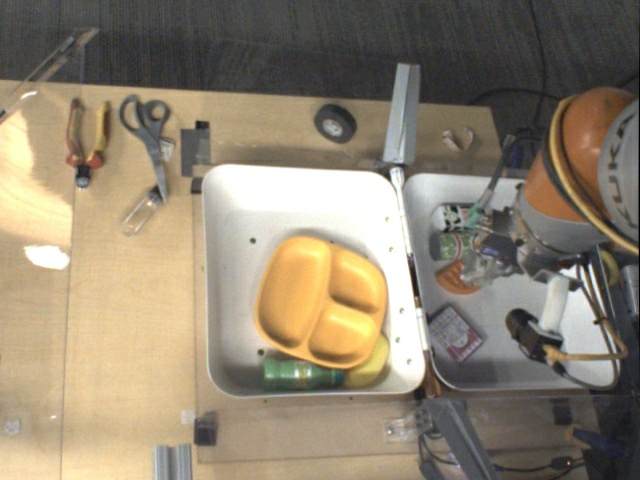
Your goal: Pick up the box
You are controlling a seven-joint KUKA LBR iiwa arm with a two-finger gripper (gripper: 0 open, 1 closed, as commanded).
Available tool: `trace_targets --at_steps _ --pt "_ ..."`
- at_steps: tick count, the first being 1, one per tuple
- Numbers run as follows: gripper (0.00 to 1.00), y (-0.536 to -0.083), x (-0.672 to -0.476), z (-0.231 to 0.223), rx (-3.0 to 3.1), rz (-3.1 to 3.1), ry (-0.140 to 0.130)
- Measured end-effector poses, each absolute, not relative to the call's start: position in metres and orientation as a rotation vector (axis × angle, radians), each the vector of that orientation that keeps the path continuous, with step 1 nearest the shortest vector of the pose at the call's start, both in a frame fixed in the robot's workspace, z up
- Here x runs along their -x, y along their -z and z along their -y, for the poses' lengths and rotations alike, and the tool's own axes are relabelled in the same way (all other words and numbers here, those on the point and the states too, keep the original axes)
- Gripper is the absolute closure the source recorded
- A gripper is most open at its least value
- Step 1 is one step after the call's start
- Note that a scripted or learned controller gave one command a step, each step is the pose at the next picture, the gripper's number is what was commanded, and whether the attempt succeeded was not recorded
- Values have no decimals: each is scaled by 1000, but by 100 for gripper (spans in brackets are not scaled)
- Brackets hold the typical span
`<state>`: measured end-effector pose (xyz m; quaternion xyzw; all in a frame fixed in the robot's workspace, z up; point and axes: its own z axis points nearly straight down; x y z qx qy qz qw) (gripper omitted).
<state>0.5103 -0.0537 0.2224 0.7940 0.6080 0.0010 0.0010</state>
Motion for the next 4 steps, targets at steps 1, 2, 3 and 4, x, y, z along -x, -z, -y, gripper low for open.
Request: trace_targets --at_steps 1,2,3,4 --pt "100 -238 -542 9 -2231 -2207 -5" --pt "100 -215 -542 29 -2546 -1838 -2" --pt "0 -216 -542 29 -2546 -1838 -3" --pt "0 -201 -524 82 -2463 -1945 -4"
